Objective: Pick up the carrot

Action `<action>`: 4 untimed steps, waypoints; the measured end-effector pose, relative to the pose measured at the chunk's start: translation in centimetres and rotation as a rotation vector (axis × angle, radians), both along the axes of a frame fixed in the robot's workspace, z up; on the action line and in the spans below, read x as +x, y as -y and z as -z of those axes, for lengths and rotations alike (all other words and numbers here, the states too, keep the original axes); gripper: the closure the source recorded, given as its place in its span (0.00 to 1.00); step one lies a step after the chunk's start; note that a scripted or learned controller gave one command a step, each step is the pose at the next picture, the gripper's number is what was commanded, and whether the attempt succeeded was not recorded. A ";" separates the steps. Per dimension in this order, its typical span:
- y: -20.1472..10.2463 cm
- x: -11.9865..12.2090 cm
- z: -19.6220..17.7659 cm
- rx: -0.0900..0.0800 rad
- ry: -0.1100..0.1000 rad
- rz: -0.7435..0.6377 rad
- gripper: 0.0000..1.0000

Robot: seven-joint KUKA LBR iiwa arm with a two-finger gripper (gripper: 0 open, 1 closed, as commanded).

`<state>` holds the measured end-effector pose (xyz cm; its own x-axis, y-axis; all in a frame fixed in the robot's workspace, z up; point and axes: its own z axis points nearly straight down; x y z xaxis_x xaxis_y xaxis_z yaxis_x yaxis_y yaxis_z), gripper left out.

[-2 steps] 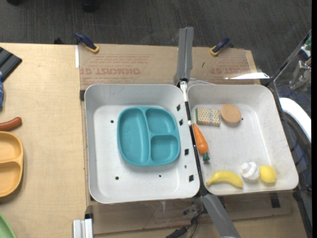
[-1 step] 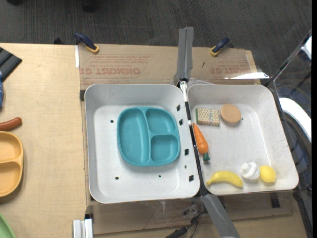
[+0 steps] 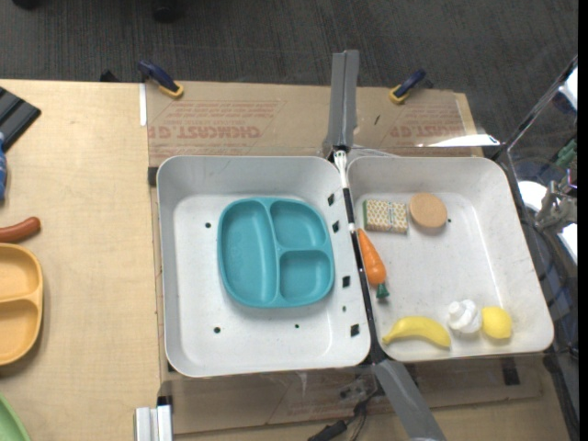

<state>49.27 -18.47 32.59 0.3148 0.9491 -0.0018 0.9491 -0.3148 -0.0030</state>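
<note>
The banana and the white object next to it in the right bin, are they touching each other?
Cannot tell. In the camera view the banana tip lies right beside the white object, with no plain gap or contact.

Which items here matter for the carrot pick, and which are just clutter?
Job:
- carrot, lying against the left wall of the right bin

Clutter:
- teal divided plate in the left bin
- cracker block
- round tan biscuit
- banana
- white piece
- lemon

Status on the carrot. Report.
Carrot in right bin, against left wall, ungrasped. Cracker just above its tip. Banana below its green top.
</note>
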 end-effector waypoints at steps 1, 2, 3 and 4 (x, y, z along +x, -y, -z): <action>-1.5 0.0 8.0 0.001 0.001 -0.120 1.00; 2.5 -1.5 1.5 -0.001 0.003 -0.115 1.00; 0.2 -1.3 10.3 0.002 0.001 -0.437 1.00; 3.8 -1.5 6.7 0.000 0.003 -0.426 1.00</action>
